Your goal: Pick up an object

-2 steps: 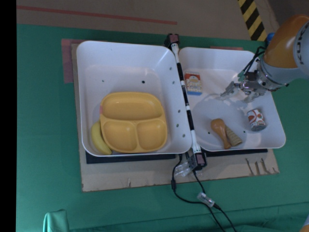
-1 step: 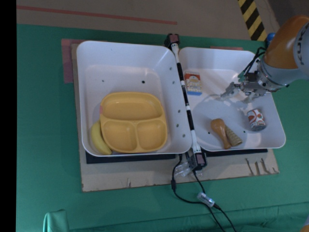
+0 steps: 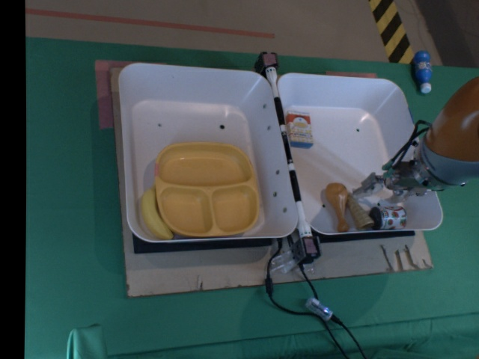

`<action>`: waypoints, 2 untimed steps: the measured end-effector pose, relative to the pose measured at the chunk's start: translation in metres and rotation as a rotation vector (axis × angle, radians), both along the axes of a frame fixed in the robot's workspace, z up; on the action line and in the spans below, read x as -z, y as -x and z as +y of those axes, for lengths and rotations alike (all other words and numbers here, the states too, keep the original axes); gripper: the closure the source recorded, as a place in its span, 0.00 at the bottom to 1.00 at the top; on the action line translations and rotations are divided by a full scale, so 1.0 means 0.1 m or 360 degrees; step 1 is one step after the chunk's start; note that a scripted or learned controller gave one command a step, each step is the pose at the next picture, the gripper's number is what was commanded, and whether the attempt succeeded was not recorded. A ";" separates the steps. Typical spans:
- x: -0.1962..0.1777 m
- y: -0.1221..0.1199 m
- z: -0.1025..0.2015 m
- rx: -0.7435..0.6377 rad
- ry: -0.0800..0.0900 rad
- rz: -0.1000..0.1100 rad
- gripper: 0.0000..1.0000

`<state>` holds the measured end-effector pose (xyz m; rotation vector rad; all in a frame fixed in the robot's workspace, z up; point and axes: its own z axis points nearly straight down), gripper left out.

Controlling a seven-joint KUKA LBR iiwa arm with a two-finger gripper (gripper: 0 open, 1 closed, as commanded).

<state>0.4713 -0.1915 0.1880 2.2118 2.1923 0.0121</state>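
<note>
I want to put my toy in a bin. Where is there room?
The right bin has bare floor behind the small carton, toward its far right corner. Its near edge is crowded: the chicken leg, cone, small can and the hand. In the left bin, only the far strip behind the yellow tray is bare; a banana hugs the tray's left.

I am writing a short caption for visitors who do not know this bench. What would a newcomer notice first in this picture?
First the yellow divided tray, which fills much of the left bin, with a banana beside its left edge. Next the arm's orange band at the right, above the gripper, which hangs over the right bin's near corner, close to a small can and a brown drumstick-shaped toy. A small carton lies farther back.
</note>
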 end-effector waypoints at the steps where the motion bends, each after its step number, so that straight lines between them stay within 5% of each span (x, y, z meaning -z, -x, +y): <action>1: -0.15 -0.02 -0.04 0.0014 0.0013 -0.0022 1.00; 2: -0.01 0.01 -0.02 0.0004 0.0000 0.0005 1.00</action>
